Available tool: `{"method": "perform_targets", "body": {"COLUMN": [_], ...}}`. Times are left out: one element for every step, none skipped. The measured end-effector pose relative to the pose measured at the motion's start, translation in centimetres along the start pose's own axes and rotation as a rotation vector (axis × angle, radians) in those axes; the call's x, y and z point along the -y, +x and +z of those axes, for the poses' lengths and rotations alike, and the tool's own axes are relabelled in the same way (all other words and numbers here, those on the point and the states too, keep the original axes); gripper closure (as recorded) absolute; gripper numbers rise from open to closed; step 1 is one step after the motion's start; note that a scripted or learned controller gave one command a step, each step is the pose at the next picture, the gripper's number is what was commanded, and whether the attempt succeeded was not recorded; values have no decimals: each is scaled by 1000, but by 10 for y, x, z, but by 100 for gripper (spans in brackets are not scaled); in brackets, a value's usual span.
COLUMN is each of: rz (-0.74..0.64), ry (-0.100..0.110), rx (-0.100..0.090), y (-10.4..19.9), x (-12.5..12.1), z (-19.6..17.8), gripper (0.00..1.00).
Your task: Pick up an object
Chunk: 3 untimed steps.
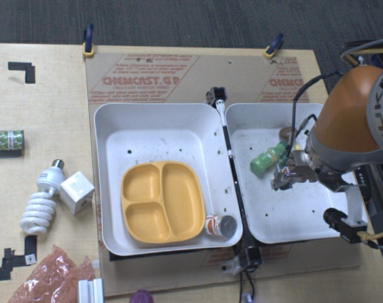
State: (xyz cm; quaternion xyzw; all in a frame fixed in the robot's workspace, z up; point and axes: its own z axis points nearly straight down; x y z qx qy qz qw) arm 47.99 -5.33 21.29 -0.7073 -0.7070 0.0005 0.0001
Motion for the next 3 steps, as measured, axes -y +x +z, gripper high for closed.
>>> {"method": "perform_targets", "body": {"rz": [0,2,3], "ry": [0,-1,-3], "rx": [0,-1,0], "y": [0,-43,-44], "x": [0,2,1], "z": [0,121,111], "gripper": [0,0,100]}}
